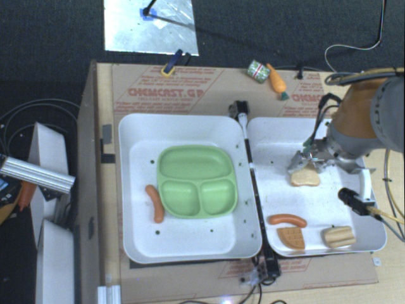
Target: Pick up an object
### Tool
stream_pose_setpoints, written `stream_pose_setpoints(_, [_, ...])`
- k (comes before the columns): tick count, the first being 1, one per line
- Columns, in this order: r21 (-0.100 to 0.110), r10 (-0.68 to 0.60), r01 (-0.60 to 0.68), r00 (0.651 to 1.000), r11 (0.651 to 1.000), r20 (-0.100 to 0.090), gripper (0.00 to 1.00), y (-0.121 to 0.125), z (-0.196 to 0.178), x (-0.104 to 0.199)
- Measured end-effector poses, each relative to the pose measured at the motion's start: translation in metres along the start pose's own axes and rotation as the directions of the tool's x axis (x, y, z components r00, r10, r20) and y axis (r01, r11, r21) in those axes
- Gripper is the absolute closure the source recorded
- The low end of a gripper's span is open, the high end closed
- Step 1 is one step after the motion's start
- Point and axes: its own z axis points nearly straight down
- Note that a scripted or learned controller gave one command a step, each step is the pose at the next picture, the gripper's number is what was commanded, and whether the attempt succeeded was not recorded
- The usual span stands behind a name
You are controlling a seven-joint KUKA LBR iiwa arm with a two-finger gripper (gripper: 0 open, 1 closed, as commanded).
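Camera view: arm bent down into right bin [380, 233], gripper [305, 163] at toast slice [305, 178], grip unclear.

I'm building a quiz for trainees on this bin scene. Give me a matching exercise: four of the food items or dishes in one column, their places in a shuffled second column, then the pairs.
Things:
1. green divided plate
2. waffle piece
3. toy carrot
4. bread roll

Places:
A. on the cardboard behind the bins
B. near right corner of the right bin
C. middle of the left bin
D. right bin, just in front of the sausage

Pairs: 1-C, 2-D, 3-A, 4-B
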Motion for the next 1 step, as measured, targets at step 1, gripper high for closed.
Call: stream_pose_setpoints(1, [-0.002,-0.001,0.001,1.000,1.000,-0.001,1.00,0.0378,-0.0632,0.0541])
